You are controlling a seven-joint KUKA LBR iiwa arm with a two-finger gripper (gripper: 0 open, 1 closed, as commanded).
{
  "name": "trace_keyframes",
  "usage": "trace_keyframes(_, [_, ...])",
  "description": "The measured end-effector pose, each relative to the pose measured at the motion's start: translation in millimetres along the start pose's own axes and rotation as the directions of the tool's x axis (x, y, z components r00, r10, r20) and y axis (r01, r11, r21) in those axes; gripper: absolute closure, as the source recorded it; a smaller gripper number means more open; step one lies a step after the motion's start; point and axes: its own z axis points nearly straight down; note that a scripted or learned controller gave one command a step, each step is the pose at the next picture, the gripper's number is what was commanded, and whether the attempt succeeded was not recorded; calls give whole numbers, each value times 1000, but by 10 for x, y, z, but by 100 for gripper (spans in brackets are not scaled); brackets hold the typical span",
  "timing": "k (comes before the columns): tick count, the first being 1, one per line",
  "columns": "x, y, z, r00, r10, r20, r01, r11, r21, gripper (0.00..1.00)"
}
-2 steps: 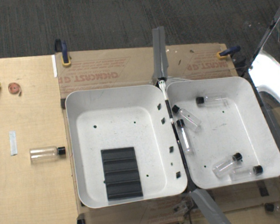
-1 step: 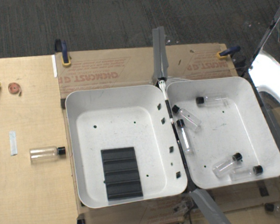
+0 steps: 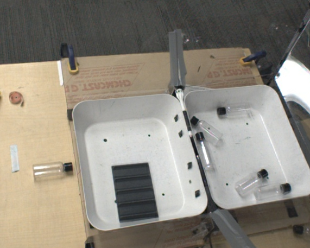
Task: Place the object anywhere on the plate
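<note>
Seemingly clear vials (image 3: 251, 182) (capped) beside plate (image 3: 134, 192).

Left bin (image 3: 92, 154): white, dotted with a few small dark holes.
Right bin (image 3: 287, 135): white, same small dark holes.
Plate (image 3: 134, 192): black, ribbed in horizontal bands.
Bottles in right bin (image 3: 251, 182): clear, black caps.
Bottle on table (image 3: 51, 169): clear, black cap.
Table (image 3: 28, 225): pale wood grain.
Cardboard (image 3: 139, 76): brown, faded red lettering.
Clamps (image 3: 70, 59): blue with yellow tips.
Disc (image 3: 15, 97): reddish-brown.
Floor (image 3: 106, 16): dark grey, streaked.
Arm (image 3: 300, 76): white patch at the right edge.
</note>
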Motion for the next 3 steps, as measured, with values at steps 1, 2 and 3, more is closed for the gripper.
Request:
trace_keyframes(1, [-807,-159,-3,1000,6,1,-6,1000,2,0])
trace_keyframes(2, [-41,-523,6,1000,-6,1,6,1000,1,0])
trace_keyframes(3, [-95,-9,2,1000,4,1,-4,1000,1,0])
